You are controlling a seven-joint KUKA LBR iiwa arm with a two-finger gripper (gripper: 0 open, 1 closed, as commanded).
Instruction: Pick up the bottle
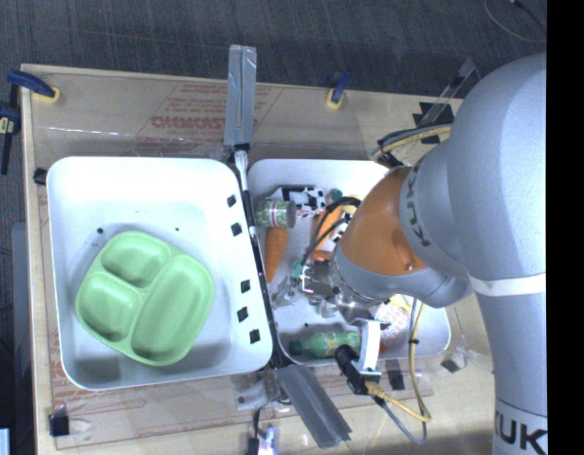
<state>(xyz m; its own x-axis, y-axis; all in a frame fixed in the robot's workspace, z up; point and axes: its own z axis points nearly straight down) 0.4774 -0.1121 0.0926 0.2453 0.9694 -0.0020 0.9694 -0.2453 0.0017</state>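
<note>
Steelwork of the gripper (pixel 313 284) hangs low inside the right-hand shallow white bin (pixel 434 335). It is tucked under the grey arm's orange band (pixel 377 235), which hides so much of it that I cannot tell whether it is wide, narrow or holding anything. Nothing shows clasped in it.

Just beside it, toward the front wall, lies the green translucent plastic bottle (pixel 322 343), on its side and running along that wall. It rests on the bin floor, apart from the gripper. Lying flat so close to a wall, it probably leaves room for a grasp only across its body from above.

On the gripper's other side, an orange tapered carrot-like toy (pixel 276 246) lies along the dividing wall. Beyond it, toward the back, a small clear bottle with a green band (pixel 275 214) lies next to a black-and-white patterned object (pixel 309 197). Either bottle could be the one meant; the green one lies nearer the gripper, so I judge it the likelier target.

The left-hand white bin (pixel 74 183) holds a pale green moulded tray with compartments (pixel 145 297), well apart from the work.
</note>
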